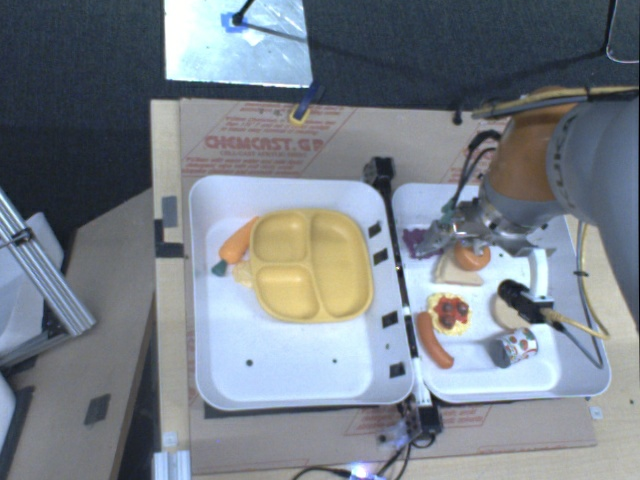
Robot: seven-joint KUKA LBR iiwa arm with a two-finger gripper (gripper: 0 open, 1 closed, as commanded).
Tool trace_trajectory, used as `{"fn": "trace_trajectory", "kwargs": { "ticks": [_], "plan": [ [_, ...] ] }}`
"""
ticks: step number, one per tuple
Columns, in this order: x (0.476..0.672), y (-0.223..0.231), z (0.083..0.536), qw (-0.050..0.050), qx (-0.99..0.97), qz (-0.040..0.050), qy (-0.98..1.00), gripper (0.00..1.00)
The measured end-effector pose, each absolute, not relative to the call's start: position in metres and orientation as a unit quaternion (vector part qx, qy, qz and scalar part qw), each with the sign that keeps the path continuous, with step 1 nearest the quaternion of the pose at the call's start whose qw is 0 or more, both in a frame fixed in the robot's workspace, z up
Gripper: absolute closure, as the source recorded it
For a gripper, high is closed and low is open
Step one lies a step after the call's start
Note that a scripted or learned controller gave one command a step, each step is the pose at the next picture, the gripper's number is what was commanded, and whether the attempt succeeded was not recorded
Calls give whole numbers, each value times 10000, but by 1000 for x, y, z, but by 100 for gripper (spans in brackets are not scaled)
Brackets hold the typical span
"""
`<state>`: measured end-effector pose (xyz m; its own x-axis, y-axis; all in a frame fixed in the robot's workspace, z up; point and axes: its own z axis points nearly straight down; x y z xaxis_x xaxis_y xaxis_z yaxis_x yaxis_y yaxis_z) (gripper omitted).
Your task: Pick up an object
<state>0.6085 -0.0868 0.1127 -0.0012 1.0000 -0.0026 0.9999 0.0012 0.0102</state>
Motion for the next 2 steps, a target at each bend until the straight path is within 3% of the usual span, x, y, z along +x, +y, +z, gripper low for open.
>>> {"fn": "trace_trajectory", "kwargs": {
  "ticks": [1, 2],
  "plan": [
    [608, -87, 121, 33, 7066, 18, 7076, 100],
    [602, -84, 167, 17, 7059, 16, 7083, 100]
  ]
}}
